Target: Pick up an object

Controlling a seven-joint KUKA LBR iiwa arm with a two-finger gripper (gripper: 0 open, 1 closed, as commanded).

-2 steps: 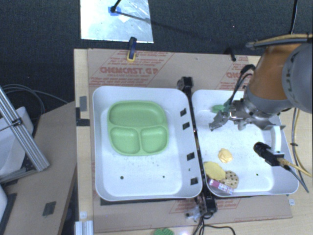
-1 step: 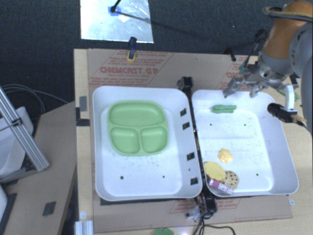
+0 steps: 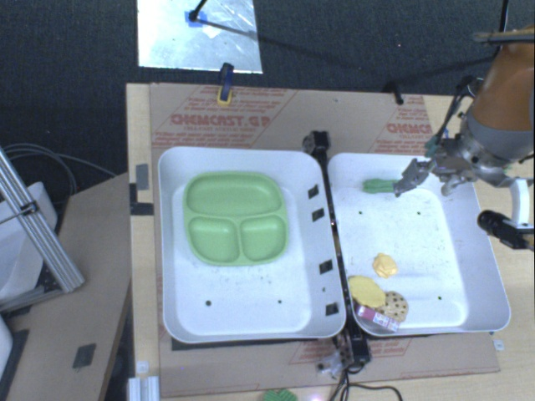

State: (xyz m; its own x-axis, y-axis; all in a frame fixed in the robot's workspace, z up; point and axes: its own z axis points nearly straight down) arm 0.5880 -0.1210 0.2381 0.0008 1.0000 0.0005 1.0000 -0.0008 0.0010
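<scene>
While the end effector (image 3: pixel 426 176) hovered spread and empty at frame right, the green object (image 3: pixel 379 186) lay just left, long axis horizontal.

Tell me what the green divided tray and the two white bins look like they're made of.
Green divided tray: likely molded plastic, matte, with soft rounded compartments. Left bin and right bin: probably thin formed plastic, smooth with a slight sheen and rounded rims.
</scene>
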